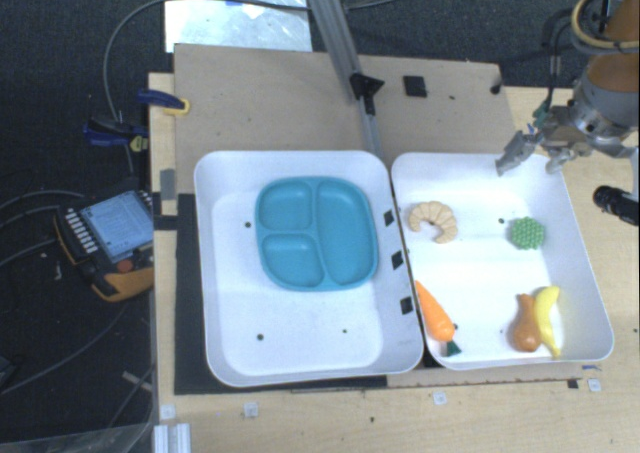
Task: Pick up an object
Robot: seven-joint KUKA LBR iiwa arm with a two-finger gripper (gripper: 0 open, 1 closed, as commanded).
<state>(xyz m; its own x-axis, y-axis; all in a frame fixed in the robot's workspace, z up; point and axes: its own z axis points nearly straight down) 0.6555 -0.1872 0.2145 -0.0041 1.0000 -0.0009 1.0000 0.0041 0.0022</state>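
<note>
The right bin (pixel 480 271) holds a tan croissant (pixel 434 220), a green ball (pixel 526 233), an orange carrot (pixel 435 311) and a yellow banana (pixel 547 319) beside a brown piece (pixel 524 324). My gripper (pixel 532 155) hangs above the bin's back right corner, its two fingers spread apart with nothing between them. It stands well above and behind the green ball.
The left bin (pixel 230 321) carries a blue divided plate (pixel 317 233). A metal pole (pixel 335 16) slants across the back of the bench. Clamps and a handheld device (pixel 110 241) lie off the bench to the left.
</note>
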